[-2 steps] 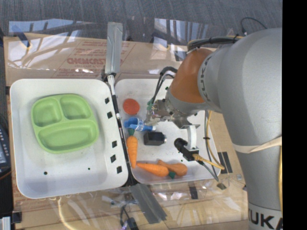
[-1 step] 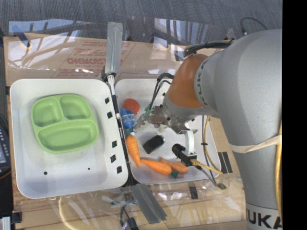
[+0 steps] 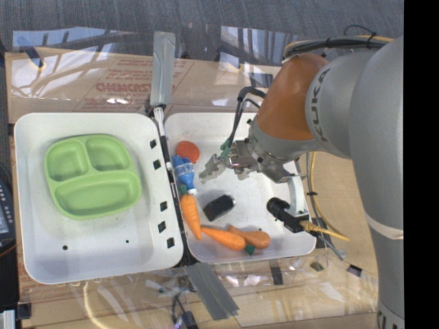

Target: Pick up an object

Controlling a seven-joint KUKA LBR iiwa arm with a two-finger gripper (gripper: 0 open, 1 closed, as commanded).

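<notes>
Hovering over the right bin (image 3: 302, 249), the gripper (image 3: 209, 168) looks open and grasps nothing above three carrots (image 3: 223, 238), one black block (image 3: 218, 206).

Light: bright and even, coming from above.
Glare: shiny streaks on the clear plastic sheet (image 3: 82, 67), far behind the gripper (image 3: 209, 170).
Shadows: soft and small, under the black block (image 3: 218, 207) just below the fingers.
Sharpness: mostly clear, a bit grainy; the fingers look slightly fuzzy.
</notes>
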